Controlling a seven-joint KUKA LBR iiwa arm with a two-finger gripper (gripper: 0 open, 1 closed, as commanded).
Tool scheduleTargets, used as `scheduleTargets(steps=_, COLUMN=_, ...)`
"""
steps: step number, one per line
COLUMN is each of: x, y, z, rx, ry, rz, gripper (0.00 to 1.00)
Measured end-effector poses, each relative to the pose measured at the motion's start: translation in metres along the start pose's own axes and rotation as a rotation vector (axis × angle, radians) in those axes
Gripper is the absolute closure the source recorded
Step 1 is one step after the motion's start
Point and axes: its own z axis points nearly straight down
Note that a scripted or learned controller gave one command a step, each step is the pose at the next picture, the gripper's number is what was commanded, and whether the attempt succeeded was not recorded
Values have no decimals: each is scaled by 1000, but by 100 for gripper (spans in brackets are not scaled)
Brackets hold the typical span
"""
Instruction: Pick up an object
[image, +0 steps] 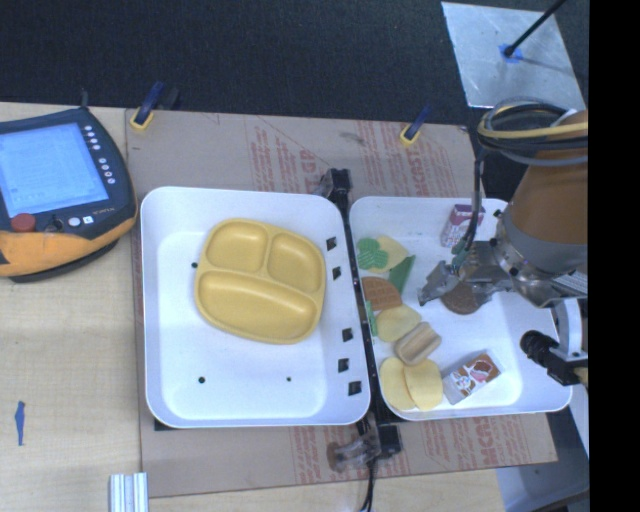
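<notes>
Jaws of dark grey metal hang low over the right white bin (520, 400), near the middle of its far half; whether they are apart or together cannot be told. Just under their tips lies one round brown piece (464, 300), partly covered, and it is not clear that they touch it. The grey arm (545, 215) with its orange band comes in from the counter's right edge.

This bin holds about ten small toy foods:
- one pink and white carton (460, 222) by the far rim
- one green leafy piece (374, 253) on a pale yellow piece near the far left corner
- one green wedge (404, 270)
- one brown disc (381, 292)
- one pale yellow lump (398, 322)
- one tan roll (417, 343)
- two yellow slices (412, 384) side by side at the near left corner
- one small printed packet (471, 378) near the near rim

The left white bin (170, 380) holds one yellow divided plate (262, 280) with three compartments.

Both bins sit on one cardboard sheet (250, 150), held by two clips (147, 106) at its far edge. One control pendant (60, 190) lies at the counter's left edge.
</notes>
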Motion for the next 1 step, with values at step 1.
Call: scheduleTargets(steps=1, x=-110, y=31, z=47, rx=-1, ry=-6, rz=10, gripper=0)
